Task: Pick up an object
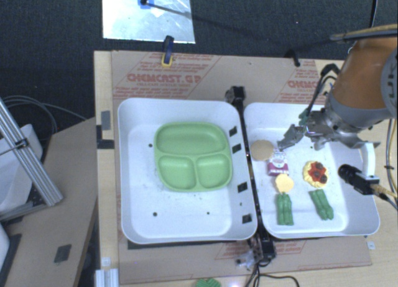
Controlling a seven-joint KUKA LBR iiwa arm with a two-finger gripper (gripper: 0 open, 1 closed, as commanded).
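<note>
Asparagus bundles (285, 209) lie clear; gripper (287, 139) tips indistinct above packet (278, 168).

Arm: reaching in from the right edge, its grey body (364, 102) slanting down and leftward.
Orange band: showing above the wrist (367, 71), at the upper right.
Gripper: pointing down-left (287, 140), hovering low.
Fingers: too small and blurred to be telling their spread.
</note>
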